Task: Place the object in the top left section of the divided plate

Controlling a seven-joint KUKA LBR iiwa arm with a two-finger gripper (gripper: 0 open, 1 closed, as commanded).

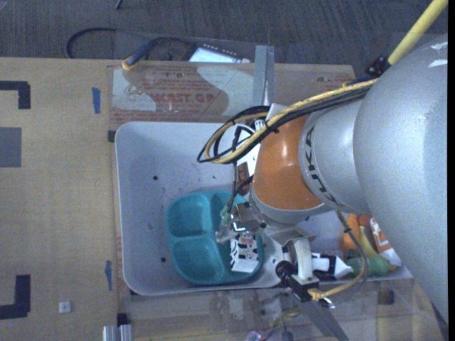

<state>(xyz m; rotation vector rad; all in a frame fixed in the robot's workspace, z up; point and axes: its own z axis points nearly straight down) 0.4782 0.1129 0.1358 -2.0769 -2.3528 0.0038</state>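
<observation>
Gripper (pixel 238 226) sits low over the teal divided plate (pixel 192 240) in the white bin (pixel 142 162), its tip above the plate's right-hand part. Can't tell jaw state, arm (pixel 370 133) blocks the view. Can't make out the object. Orange and green items (pixel 366 251) lie right of the gripper, behind the wrist

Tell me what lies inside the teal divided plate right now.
The two sections of the teal divided plate on the view's left show bare teal floors. The arm's wrist and the tool hang over the plate's right part, so whatever lies in that part is covered.
</observation>
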